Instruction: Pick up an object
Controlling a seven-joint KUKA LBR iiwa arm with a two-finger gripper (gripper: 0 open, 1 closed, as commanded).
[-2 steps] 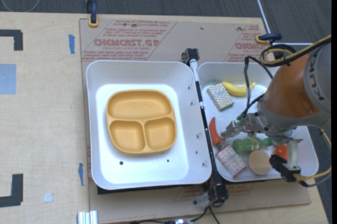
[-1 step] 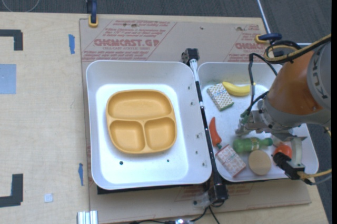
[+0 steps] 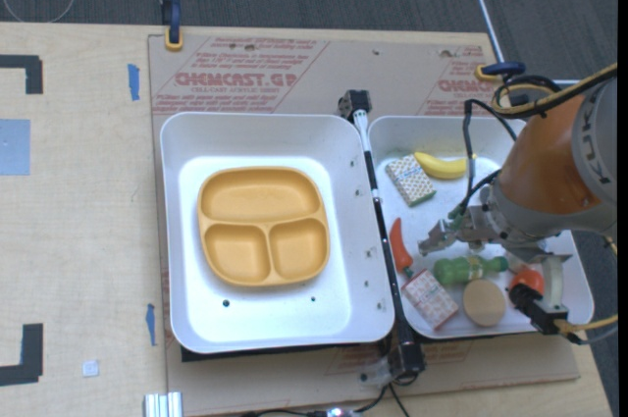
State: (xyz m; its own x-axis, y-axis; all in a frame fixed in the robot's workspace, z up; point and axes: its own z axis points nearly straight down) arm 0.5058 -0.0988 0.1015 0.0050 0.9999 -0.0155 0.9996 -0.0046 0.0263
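Note:
The right bin holds several small items. A yellow banana lies at its back, with a speckled sponge block just in front of it. A red chili pepper rests along the left wall. Near the front are a green bottle-shaped item, a pink patterned block, a tan round piece and a small orange item. My gripper hangs over the middle of this bin, just behind the green item and right of the pepper. Nothing is visibly held.
The left bin carries an orange three-compartment plate. A black clamp sits at the back between the bins. The arm's orange band and black cables cover the right bin's back right corner.

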